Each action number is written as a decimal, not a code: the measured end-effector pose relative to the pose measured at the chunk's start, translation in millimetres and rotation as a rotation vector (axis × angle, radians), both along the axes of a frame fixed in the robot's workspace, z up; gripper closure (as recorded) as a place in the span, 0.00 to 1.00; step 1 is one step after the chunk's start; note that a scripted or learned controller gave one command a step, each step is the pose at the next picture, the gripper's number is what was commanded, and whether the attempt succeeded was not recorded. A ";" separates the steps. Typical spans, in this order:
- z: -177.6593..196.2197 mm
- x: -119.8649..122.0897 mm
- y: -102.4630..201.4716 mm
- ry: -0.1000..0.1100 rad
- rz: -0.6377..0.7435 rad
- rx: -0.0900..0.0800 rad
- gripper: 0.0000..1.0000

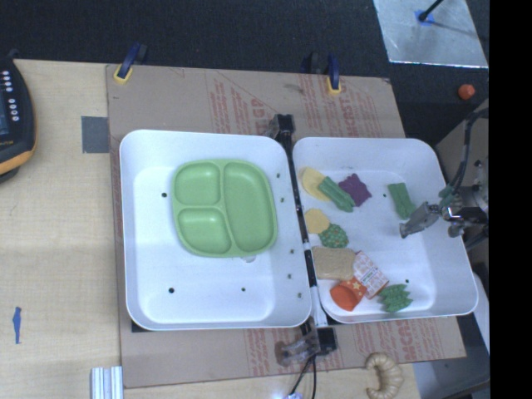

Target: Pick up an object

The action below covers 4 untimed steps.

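Tool (413, 223) low over right bin (432, 281) — beside green block (400, 199).

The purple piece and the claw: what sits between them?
In the camera view, a green block lies between the purple piece and the claw, on the right bin.

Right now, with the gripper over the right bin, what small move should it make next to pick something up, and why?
Probably a short slide toward the green block, then down. The gripper hangs just below and right of that block, with nothing seen between it, and the block lies alone on bare bin floor, apart from the crowded food pieces nearer the divider. It looks like the closest, least cluttered target.
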State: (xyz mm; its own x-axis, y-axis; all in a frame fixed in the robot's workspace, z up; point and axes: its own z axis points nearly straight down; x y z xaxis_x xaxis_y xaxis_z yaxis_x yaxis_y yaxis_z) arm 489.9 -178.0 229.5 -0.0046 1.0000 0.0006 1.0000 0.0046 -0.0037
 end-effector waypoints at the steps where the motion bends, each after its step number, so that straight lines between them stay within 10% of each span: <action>1: 29.4 84.9 19.4 -0.011 0.004 -0.002 0.00; 2: -83.1 113.3 25.1 0.008 0.005 0.001 0.00; 3: -120.1 -21.7 -0.6 0.015 -0.007 0.003 0.00; 4: -87.0 81.1 22.5 -0.011 0.005 -0.002 0.00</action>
State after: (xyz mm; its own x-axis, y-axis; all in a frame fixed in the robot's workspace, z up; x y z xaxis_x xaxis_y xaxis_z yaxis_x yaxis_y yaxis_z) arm 570.9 -155.5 142.5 -0.0094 1.0000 -0.0012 0.9999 0.0094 0.0075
